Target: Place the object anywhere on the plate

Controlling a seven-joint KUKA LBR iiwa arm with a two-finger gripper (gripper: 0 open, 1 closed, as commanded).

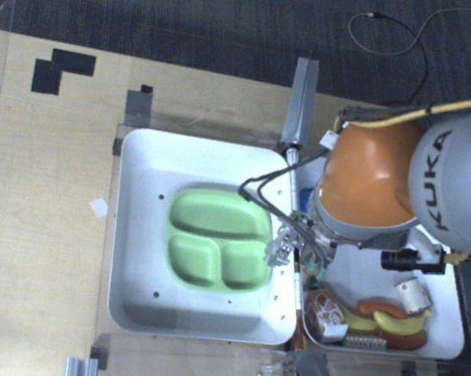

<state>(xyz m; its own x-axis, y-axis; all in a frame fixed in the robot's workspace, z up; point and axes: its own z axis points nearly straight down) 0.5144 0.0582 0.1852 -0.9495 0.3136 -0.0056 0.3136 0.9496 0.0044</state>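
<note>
A green plate [215, 238] with three compartments lies in the middle of the left white bin [141, 213]. My gripper [294, 250] hangs below the orange wrist band over the wall between the two bins, just right of the plate's right edge. The arm's bulk hides what is directly under the gripper. In the right bin [449, 339] lie a yellow banana [398, 319], a red sausage-shaped piece [388, 338], a round brown-and-white packet [326, 313] and a small white cylinder [413, 295].
A metal post [299, 105] stands behind the bins where they meet. A black cable [263, 187] loops from the wrist over the plate's far right corner. The wooden bench extends to the left.
</note>
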